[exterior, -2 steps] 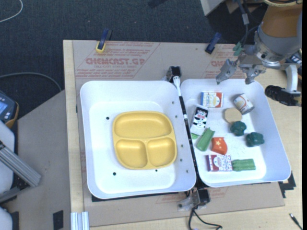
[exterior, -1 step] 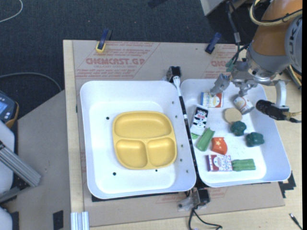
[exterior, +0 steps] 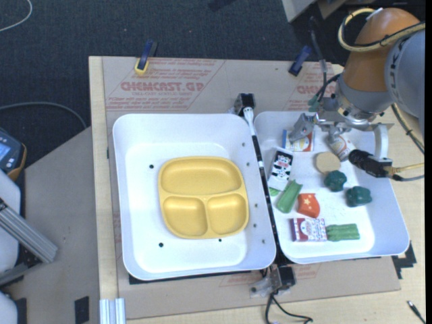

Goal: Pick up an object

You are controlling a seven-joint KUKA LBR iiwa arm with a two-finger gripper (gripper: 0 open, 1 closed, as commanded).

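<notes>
Pincer (exterior: 320, 132) hung over right bin (exterior: 398, 228) far end, fingers spread, nothing between them. Small objects lay scattered below: tan disc (exterior: 327, 161), green pieces, red piece. Yellow divided tray (exterior: 202, 196) sat in left bin (exterior: 128, 181).

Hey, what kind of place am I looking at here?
Probably a robotics lab test bench: a robot arm over two white bins, toy food for grasping, and loose cables.

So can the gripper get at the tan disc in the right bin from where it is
Probably yes. The gripper hangs over the right bin just above the tan disc, with nothing lying on the disc.
</notes>
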